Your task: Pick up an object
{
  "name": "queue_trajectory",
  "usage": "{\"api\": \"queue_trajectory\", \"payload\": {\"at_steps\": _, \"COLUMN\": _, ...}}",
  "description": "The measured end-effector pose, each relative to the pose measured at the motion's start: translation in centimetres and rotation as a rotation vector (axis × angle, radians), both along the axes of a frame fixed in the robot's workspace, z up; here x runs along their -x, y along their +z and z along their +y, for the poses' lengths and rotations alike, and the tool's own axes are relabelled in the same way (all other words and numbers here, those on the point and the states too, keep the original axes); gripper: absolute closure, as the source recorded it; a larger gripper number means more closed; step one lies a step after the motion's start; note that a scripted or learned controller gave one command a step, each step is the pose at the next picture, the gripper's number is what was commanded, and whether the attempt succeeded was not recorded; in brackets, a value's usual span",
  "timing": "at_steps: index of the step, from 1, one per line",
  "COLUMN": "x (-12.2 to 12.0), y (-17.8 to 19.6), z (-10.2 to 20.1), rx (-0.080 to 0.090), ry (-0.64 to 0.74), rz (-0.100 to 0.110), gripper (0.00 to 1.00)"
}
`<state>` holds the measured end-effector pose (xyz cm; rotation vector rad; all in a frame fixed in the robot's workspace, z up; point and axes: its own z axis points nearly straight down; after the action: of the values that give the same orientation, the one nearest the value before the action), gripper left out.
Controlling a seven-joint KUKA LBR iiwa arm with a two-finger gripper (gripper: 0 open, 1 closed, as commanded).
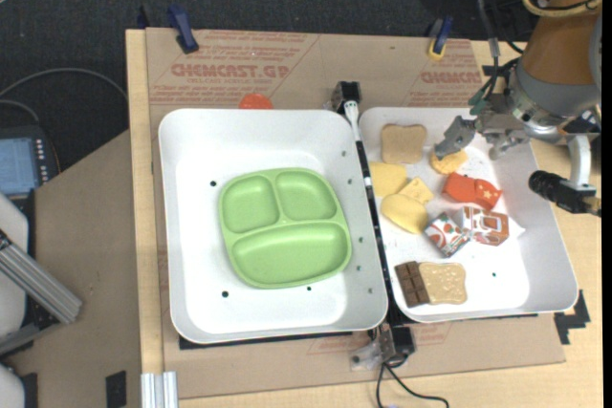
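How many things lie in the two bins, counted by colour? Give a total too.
Green: 1, the divided plate
Yellow: 3
Tan: 2
Brown: 1
Orange-red: 1
Red and white: 1
Total: 9

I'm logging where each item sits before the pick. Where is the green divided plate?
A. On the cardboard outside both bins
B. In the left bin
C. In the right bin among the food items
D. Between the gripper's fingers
B: the green divided plate lies flat on the floor of the left bin, while the gripper is over the right bin with the food items.
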<state>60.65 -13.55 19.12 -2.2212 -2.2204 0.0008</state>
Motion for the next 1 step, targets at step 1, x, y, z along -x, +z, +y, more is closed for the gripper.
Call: {"api": "queue_trajectory", "payload": {"at_steps": 1, "x": 0.58, "y": -8.91, "z": -1.68, "rx": 0.004, "ry": 0.0, "rz": -0.014, "gripper": 0.0}}
